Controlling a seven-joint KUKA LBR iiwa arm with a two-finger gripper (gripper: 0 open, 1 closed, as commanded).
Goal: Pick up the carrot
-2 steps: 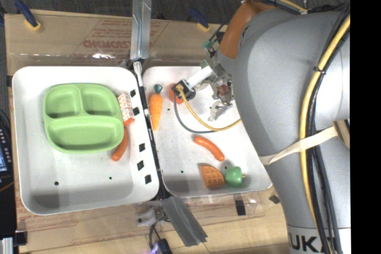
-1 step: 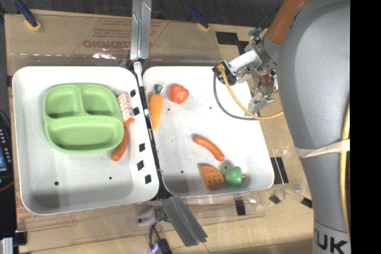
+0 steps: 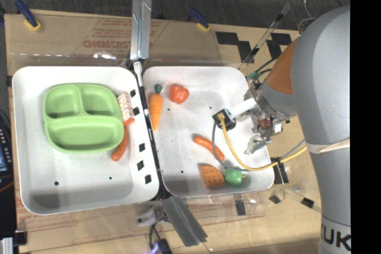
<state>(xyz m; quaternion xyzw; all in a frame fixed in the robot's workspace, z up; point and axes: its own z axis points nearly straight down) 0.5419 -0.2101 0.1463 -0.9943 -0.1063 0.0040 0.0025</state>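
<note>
Although I cannot tell the gripper's [image 3: 260, 138] state, I judge it risks seizing the nearer orange piece [image 3: 208, 147], since the carrot [image 3: 155, 110] lies well left

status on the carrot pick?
Gripper over right bin's right side, nothing visibly held. Carrot lies by the divider at that bin's left edge, apart from gripper. Tomato beside it, path otherwise open.

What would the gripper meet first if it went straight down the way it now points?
Probably the bare floor of the right bin; the gripper hangs well right of the carrot, though depth is unclear.
</note>
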